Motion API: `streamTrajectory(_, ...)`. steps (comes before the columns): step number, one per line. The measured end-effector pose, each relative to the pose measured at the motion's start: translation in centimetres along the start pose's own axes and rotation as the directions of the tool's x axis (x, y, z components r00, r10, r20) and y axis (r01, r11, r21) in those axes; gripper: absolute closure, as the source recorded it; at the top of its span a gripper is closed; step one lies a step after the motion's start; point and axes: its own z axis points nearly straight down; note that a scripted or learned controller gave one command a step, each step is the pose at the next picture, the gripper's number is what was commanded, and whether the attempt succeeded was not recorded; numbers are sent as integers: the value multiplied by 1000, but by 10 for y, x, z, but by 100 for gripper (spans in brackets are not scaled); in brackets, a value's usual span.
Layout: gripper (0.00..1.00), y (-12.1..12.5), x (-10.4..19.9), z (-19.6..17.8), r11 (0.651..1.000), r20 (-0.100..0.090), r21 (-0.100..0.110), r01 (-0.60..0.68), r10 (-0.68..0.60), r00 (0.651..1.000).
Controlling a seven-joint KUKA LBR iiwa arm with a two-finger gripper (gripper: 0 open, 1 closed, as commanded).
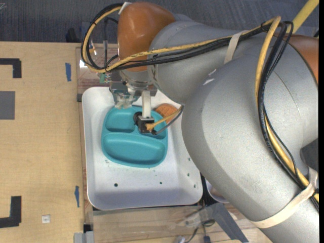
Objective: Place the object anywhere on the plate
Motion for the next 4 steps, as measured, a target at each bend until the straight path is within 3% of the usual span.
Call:
streamTrajectory(1,100,-42,0,-115,1000,-3,-7,0,0,1000)
streamTrajectory(2,100,-60,-1,12,1000,3,8,-2,2,1000)
streamTrajectory(3,100,-37,-1,-85,1000,-2,-6,-2,2,1000)
streamTrajectory(4,100,-3,-4,12,1000,7,14,-3,3,1000)
